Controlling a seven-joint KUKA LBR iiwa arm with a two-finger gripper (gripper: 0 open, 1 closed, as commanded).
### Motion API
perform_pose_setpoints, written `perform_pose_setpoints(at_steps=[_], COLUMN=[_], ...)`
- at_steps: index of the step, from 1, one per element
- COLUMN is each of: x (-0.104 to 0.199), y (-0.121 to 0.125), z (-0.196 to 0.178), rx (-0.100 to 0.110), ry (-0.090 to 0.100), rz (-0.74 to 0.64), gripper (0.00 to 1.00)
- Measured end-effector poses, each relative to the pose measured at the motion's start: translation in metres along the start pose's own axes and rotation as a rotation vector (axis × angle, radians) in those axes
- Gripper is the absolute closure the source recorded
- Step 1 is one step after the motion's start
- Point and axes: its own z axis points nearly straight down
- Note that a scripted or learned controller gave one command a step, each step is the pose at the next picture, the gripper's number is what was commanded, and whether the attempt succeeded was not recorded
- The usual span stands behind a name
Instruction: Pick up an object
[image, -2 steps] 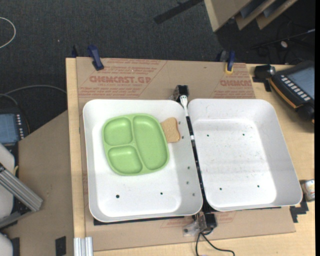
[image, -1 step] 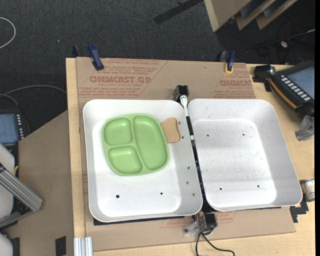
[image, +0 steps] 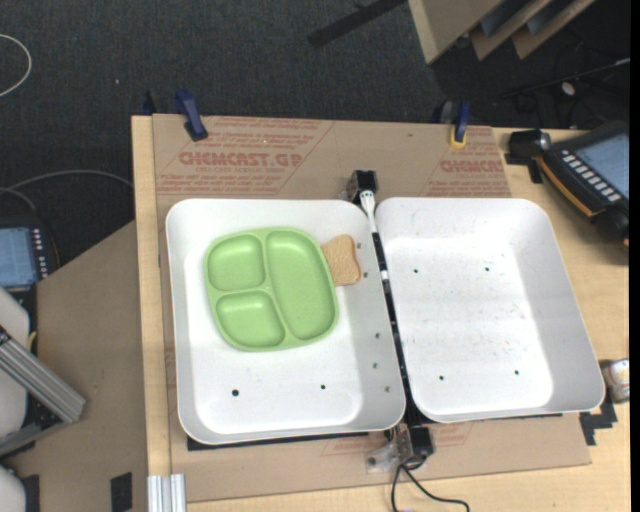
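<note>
**A:** What lies in the left bin?

**B:** A green divided plate (image: 270, 289), smooth and glossy like moulded plastic, with rounded corners and three compartments: two smaller ones on its left and one long one on its right. It sits flat in the upper half of the left bin (image: 200, 395). Touching its upper right corner is a tan piece (image: 343, 259), flat, matte and roughly rectangular with rounded corners, resembling a slice of toast or a sponge; which it is cannot be told. It lies close to the bin's right wall.

**A:** And the bins themselves?

**B:** Both are shallow white trays with rounded corners and raised rims, set side by side and touching along a dark seam. The right bin (image: 560, 300) shows a speckled, scuffed floor with a few small dark dots.

**A:** The surroundings?

**B:** The bins rest on a brown cardboard sheet (image: 260, 155) printed with red lettering, held at its far edge by a blue clamp (image: 190, 115) and another clamp (image: 460, 128). Dark carpet (image: 200, 50) lies beyond. A handheld control pendant (image: 590, 170) sits at the upper right.

**A:** The gripper?

**B:** Its state cannot be told here.
</note>
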Motion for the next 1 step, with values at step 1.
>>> perform_pose_setpoints(at_steps=[1], x=[0.0336], y=[-0.0334], z=[0.0944], rx=[0.023], ry=[0.010], rz=[0.002], gripper=[1.00])
